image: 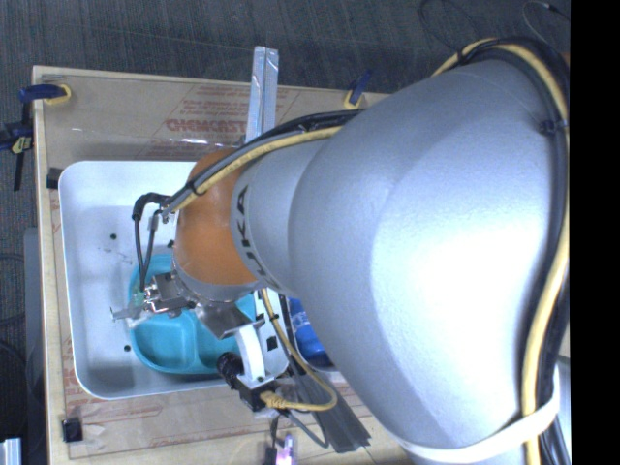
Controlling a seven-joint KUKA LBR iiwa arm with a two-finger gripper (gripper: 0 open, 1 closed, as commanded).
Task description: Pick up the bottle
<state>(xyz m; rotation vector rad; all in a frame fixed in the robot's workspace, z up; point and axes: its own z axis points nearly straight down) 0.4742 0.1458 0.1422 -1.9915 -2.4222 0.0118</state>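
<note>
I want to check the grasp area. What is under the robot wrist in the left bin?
Under the wrist lies a turquoise object on the floor of the left bin. A blue item shows further right. The arm covers the rest, including the pincer.

A pale wooden bench (116, 114) with faint red printed lettering on its top stands on dark carpeted floor (145, 17). On it lies a shallow white bin (87, 260), its left wall and lower corner in plain sight, the right side hidden beneath the grey arm (417, 250). A blue clamp (44, 93) grips the bench's far left corner; another blue clamp (358, 87) sits on the far edge. A metal strip (262, 90) rises across the bench's far side.
</note>
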